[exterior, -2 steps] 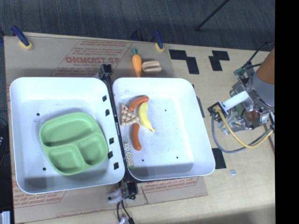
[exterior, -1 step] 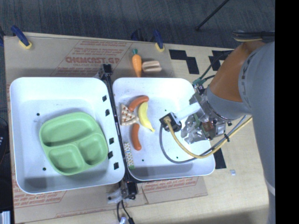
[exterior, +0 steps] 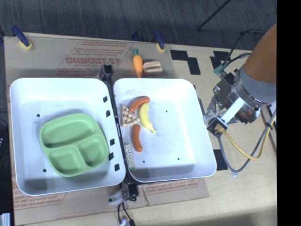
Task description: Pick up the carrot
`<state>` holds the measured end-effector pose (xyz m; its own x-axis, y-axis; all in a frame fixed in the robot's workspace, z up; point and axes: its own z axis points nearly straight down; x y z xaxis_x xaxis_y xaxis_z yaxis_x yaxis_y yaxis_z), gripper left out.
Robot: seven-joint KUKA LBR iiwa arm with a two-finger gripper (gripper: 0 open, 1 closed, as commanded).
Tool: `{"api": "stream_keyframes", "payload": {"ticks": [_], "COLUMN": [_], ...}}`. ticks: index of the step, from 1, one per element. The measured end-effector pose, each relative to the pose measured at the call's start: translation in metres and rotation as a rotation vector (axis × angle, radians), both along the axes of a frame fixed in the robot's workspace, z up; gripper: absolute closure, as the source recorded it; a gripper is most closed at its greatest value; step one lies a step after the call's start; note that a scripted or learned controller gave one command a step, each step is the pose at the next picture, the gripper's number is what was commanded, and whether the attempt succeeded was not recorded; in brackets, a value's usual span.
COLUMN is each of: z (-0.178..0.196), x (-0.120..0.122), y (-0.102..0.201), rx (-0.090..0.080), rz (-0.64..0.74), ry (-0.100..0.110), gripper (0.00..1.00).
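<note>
Carrot [exterior: 137, 64]: on tabletop [exterior: 244, 197], just past right bin [exterior: 181, 131] far rim, beside bun-like item [exterior: 152, 68].
Jaws: right of bin, well apart from carrot; open/closed can't tell.
Approach: straddle carrot mid-body, avoid bun-like item & rim.

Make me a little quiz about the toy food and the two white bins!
1. True or false: the carrot lies inside the right bin.
2. Pick one: what sits in the left bin? A) a blue cup B) a green plate C) a spoon
3. Count: how many orange sausages lie in the right bin, near the banana?

Key
1. False. It lies on the bench, outside both bins.
2. B
3. Two
</note>
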<state>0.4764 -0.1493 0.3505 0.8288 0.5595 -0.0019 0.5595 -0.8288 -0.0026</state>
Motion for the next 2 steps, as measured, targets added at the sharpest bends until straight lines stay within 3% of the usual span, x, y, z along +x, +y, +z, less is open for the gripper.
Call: {"api": "stream_keyframes", "payload": {"ticks": [1,2], "z": [-0.088,-0.124], "x": [0.024,0.006], "y": [0.100,0.192], "rx": [0.001,-0.001], "rz": [-0.142,-0.386], "ry": [0.004,0.002], "gripper": [1.00,1.00]}}
